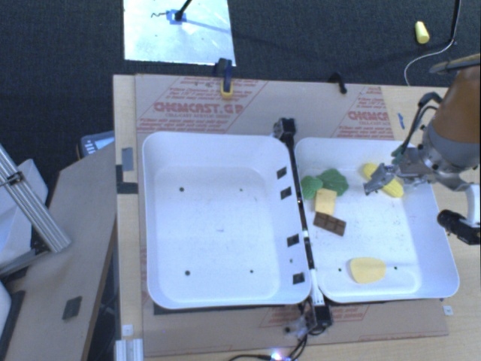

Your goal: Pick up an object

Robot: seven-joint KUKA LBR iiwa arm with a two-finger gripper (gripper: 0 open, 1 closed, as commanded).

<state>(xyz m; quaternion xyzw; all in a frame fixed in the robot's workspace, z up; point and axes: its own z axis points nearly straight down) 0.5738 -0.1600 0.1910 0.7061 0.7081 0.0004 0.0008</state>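
To the gripper's far left lies the left bin (pixel 218 216). Nearer, in the right bin (pixel 421 277), green pieces (pixel 327 181), a yellow block (pixel 325 201) and a brown block (pixel 329 223) cluster. The gripper (pixel 378 179) hangs low beside a yellow object (pixel 389 187), probably positioned for grasping; its finger opening cannot be determined.

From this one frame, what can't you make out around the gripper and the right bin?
- Gripper: blurred and small in the camera view; whether it grips anything cannot be told.
- Yellow piece under the gripper: partly covered by it, so its shape and whether they touch are unclear.
- Arm: cut off by the right edge.
- Green piece: the yellow block overlaps its lower edge.
- Brown piece: too small to identify.
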